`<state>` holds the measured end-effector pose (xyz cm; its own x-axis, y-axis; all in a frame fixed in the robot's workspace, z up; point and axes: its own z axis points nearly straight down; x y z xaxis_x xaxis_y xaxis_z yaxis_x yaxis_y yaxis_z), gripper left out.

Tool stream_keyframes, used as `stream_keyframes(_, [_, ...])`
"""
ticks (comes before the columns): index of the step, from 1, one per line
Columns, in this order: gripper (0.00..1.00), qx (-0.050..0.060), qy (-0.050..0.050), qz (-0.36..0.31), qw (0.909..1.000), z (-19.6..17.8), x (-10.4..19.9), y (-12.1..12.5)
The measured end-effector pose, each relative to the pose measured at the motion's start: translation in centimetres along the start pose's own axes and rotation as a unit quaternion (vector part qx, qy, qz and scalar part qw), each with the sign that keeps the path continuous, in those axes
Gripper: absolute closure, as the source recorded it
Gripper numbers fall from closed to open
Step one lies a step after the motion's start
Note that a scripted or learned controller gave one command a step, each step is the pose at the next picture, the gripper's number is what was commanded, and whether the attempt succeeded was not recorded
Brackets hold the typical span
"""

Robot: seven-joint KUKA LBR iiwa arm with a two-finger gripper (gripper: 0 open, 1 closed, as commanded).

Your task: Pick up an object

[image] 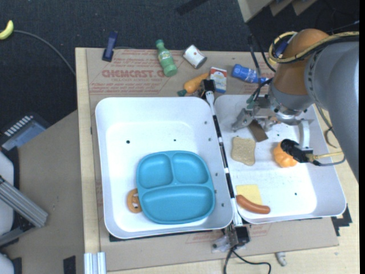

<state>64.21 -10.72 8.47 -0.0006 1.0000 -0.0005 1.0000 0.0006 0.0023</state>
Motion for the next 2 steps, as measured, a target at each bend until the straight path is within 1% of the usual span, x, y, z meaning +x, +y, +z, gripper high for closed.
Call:
stream_keyframes(1, [0.00, 0.000, 0.000, 0.000, 1.0000, 0.0, -1.1, 0.6])
stream_keyframes(2, [0.00, 0.002, 0.000, 0.000, 1.0000, 0.0, -1.0, -3.9])
